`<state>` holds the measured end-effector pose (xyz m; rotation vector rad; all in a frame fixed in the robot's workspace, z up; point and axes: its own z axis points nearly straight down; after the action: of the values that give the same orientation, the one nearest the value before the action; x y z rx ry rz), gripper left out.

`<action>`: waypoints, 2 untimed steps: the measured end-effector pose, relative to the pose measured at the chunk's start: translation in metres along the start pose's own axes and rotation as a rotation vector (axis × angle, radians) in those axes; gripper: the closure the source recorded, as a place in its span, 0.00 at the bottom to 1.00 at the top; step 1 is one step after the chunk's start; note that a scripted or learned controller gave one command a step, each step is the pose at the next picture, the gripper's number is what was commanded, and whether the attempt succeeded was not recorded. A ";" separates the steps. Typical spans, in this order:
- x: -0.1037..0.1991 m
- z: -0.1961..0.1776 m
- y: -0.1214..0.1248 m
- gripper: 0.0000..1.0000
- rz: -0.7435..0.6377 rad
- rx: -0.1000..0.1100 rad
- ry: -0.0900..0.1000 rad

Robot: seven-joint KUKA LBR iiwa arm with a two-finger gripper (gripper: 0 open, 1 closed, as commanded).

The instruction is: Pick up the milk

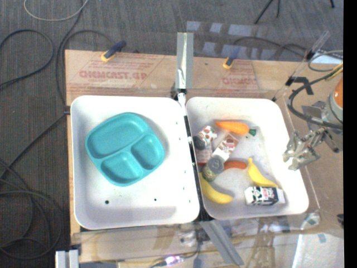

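Note:
The milk point(264, 195), a small white carton with black cow patches and a red spot, lies on its side in the front right corner of the right bin point(279, 113). My gripper point(299, 154) hangs over that bin's right rim, behind and to the right of the milk and well apart from it. Its fingers are spread open with nothing between them.
The right bin also holds a carrot point(233, 127), two small printed cartons point(207, 135) point(226, 147), a can point(215, 165), a red sausage point(236, 164) and two bananas point(215, 193) point(259, 175); one banana nearly touches the milk. A teal divided plate point(126, 148) lies in the left bin point(100, 216).

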<state>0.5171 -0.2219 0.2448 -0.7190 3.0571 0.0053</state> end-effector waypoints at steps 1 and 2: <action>-0.039 0.028 0.112 1.00 -0.157 -0.003 0.002; -0.027 0.016 0.112 1.00 -0.337 -0.001 0.003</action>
<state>0.4916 -0.1090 0.2295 -1.2225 2.8952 0.0061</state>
